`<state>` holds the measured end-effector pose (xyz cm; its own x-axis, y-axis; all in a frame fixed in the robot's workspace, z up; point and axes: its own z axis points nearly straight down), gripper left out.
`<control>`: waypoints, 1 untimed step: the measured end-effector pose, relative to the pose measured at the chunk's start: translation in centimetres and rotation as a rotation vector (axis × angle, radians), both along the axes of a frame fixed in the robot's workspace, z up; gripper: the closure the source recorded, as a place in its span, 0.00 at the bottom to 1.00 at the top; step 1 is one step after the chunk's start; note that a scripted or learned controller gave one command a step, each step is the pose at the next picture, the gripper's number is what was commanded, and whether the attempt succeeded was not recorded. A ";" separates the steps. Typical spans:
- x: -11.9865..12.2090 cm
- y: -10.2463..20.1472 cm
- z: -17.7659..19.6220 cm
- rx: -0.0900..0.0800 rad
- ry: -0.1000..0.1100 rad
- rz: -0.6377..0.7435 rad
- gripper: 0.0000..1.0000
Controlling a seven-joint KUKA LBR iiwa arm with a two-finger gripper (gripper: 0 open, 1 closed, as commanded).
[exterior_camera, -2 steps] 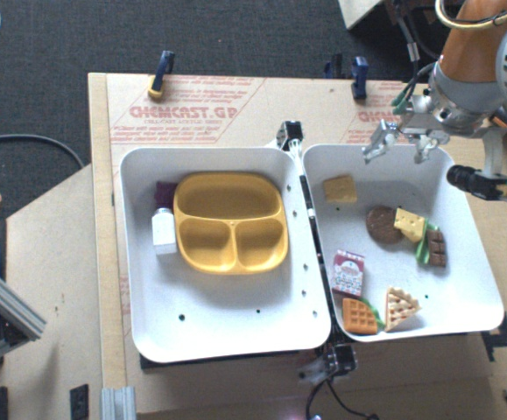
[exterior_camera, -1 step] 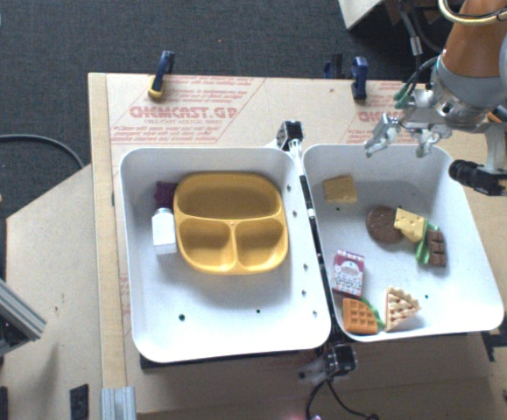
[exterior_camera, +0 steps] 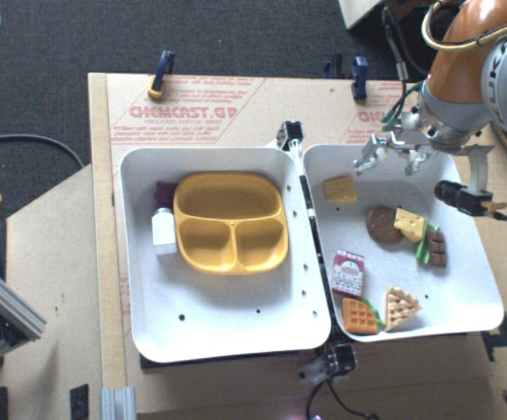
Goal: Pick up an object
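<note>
My gripper [exterior_camera: 391, 157] hangs over the far edge of the right bin [exterior_camera: 472, 278], fingers spread open with nothing between them. Below it in the right bin lie a tan square cracker [exterior_camera: 340, 189], a brown round cookie [exterior_camera: 382, 224], a yellow cheese wedge [exterior_camera: 410, 224], a chocolate bar piece [exterior_camera: 436, 246] on something green, a red and white carton [exterior_camera: 348, 273], an orange waffle [exterior_camera: 359, 316] and a pale waffle wedge [exterior_camera: 401, 307]. The cracker lies closest to the gripper, a little to its near left.
The left bin [exterior_camera: 148, 318] holds a yellow divided plate [exterior_camera: 230, 221], a small white bottle [exterior_camera: 164, 231] and a dark purple item [exterior_camera: 165, 191] beside the plate. Clamps [exterior_camera: 160, 74] sit at the board's far edge.
</note>
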<state>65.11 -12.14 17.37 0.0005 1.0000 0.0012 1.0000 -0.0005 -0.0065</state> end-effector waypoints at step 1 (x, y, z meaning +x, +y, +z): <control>0.6 -0.6 -5.6 0.000 0.000 0.000 0.00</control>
<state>65.76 -12.72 11.73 0.0005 1.0000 0.0012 1.0000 -0.0005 -0.0066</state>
